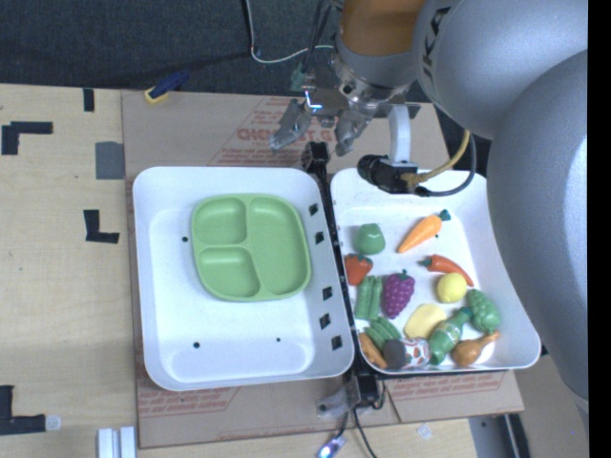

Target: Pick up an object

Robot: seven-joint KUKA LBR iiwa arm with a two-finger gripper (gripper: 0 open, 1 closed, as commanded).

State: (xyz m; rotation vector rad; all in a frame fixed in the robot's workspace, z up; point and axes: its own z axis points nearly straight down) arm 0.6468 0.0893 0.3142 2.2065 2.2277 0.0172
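A: How are the fingers set?

B: Spread wide apart, two grey metal prongs splayed like an upside-down V, with nothing between them. They hang over the cardboard sheet on the desk, just beyond the 12 o'clock end of the seam between the two bins, touching no toy.

A: And what carries them?

B: The arm, smooth rounded grey casing with a glossy orange band above the wrist, reaching in from 3 o'clock.

A: Where are the things to pick?

B: All in the right bin, a shallow white plastic tray with rounded corners. They are small plastic play foods: a tapered orange carrot with a green top at 12 o'clock, a blocky green pepper at 10 o'clock, a knobbly purple grape bunch near the middle, a smooth yellow lemon at 3 o'clock, a bumpy green broccoli towards 4 o'clock, and a brown pear at 5 o'clock. They sit well clear of the fingers.

A: The other bin?

B: The left bin holds a pale green plate, matte, rounded-square, moulded into three compartments, lying flat towards 12 o'clock.
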